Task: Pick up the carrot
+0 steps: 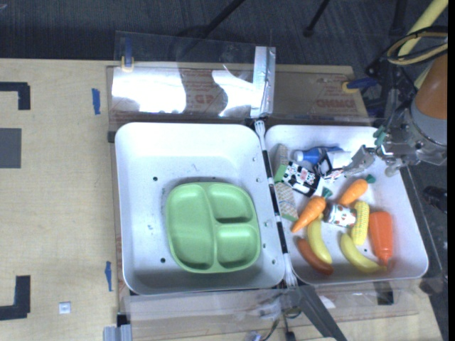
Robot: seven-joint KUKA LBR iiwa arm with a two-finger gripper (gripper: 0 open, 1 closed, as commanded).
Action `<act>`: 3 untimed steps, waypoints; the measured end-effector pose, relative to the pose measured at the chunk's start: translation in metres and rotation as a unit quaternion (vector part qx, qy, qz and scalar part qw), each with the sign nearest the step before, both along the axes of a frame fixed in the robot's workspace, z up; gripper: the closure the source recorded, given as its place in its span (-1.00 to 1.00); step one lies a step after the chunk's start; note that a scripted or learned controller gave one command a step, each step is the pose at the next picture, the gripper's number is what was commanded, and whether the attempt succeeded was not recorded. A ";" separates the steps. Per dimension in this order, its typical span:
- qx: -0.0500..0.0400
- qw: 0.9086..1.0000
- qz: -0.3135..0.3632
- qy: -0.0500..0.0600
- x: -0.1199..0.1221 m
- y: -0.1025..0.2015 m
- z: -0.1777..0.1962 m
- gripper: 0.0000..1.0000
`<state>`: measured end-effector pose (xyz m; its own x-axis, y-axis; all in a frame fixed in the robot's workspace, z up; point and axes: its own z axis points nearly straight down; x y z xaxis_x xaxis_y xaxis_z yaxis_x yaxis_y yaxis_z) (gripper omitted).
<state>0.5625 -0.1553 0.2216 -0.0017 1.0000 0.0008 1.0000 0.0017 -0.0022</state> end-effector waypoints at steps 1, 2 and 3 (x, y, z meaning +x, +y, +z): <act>0.000 0.992 -0.125 0.001 0.006 0.035 -0.010 -1.00; 0.000 0.983 -0.186 0.001 0.011 -0.002 -0.105 -1.00; 0.005 0.992 -0.130 -0.001 0.016 -0.040 -0.134 -1.00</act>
<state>0.5785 -0.1956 0.0880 0.2558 0.9667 0.0110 0.9667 -0.2558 -0.0010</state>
